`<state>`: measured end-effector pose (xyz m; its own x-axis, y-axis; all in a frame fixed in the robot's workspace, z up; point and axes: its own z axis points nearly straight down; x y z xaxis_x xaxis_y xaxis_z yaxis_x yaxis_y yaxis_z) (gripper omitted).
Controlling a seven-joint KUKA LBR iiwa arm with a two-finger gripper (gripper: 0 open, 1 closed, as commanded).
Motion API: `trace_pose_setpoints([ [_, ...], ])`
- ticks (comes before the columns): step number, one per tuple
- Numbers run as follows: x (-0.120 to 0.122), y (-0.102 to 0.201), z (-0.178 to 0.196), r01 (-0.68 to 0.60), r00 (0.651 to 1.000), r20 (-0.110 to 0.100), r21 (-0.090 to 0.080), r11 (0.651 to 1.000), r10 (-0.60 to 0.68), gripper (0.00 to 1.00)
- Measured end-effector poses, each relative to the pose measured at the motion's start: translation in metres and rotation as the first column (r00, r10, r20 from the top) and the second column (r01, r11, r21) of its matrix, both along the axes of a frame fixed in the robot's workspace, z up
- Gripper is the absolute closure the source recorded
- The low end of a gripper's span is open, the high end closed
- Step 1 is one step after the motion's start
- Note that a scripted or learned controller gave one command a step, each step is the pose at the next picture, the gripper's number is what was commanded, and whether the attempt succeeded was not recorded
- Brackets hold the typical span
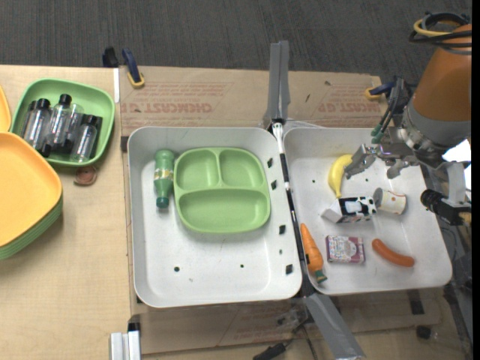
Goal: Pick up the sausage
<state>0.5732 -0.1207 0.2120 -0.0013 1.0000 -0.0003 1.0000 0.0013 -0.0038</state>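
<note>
The sausage (392, 253), reddish-orange and slightly curved, lies near the front right corner of the right bin (424, 280). My gripper (373, 168) hangs over the back of that bin, well behind the sausage and just right of a yellow banana (339, 174). Its fingers stand open with nothing between them.
The right bin also holds a black-and-white toy (354, 208), a small white cup (394, 202), a pink packet (346, 248) and a carrot (312, 252) on the left rim. The left bin (150, 276) bears a green divided plate (222, 189) and a green bottle (163, 177).
</note>
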Motion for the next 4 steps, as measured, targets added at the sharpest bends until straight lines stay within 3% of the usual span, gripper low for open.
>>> trace_pose_setpoints([
  [1,0.04,-0.021,0.033,-0.135,0.991,0.004,-0.002,0.991,0.135,0.0],
  [2,0.04,-0.022,0.041,-0.135,0.991,0.004,-0.003,0.991,0.135,1.0],
  [3,0.014,-0.076,0.021,-0.465,0.885,0.003,0.0,0.885,0.465,1.0],
  [4,0.012,-0.094,-0.047,-0.154,0.988,0.002,0.0,0.988,0.154,1.0],
])
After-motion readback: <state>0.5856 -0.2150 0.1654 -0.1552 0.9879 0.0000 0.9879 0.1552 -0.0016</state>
